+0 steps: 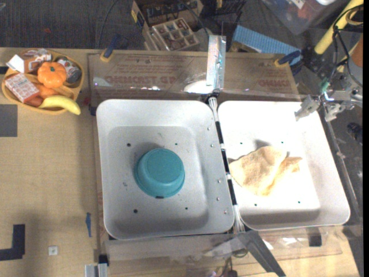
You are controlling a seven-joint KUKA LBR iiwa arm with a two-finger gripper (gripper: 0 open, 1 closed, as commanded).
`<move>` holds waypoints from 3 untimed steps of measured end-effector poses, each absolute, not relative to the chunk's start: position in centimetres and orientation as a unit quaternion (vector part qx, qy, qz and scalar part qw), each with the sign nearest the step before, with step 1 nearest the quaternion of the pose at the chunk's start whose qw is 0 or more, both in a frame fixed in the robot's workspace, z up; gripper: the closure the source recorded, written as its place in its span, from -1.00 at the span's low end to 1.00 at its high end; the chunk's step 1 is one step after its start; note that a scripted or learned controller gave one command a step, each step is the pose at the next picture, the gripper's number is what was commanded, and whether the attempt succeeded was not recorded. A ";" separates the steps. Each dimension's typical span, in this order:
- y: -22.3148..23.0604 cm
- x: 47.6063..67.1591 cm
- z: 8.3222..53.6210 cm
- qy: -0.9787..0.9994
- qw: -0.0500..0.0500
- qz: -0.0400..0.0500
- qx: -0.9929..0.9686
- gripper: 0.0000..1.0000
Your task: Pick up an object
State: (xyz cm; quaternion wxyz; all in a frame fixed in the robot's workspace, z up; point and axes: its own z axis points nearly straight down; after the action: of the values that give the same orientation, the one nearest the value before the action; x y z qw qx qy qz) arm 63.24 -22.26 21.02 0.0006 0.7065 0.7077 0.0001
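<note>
A teal bowl (pixel 160 172) lies upside down in the middle of the left bin (pixel 115 120). A tan, crumpled cloth (pixel 262 168) lies flat in the right bin (pixel 323 206), left of its centre. My gripper (pixel 317 108) hangs over the far right corner of the right bin, well away from the cloth and the bowl. Its two pale fingers (pixel 304 108) stand apart, so it is open with nothing between them.
A wooden dish of toy fruit with a banana (pixel 60 103) and a small pumpkin (pixel 52 74) sits on the bench at far left. A cardboard wall (pixel 155 74) runs behind both bins. Cables and crates lie beyond it.
</note>
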 end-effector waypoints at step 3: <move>-20.2 66.8 8.6 0.703 -0.004 0.000 0.711 -1.00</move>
State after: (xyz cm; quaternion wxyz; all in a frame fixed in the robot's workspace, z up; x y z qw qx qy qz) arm 66.77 -20.21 8.62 -0.0035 0.7109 0.7032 0.0004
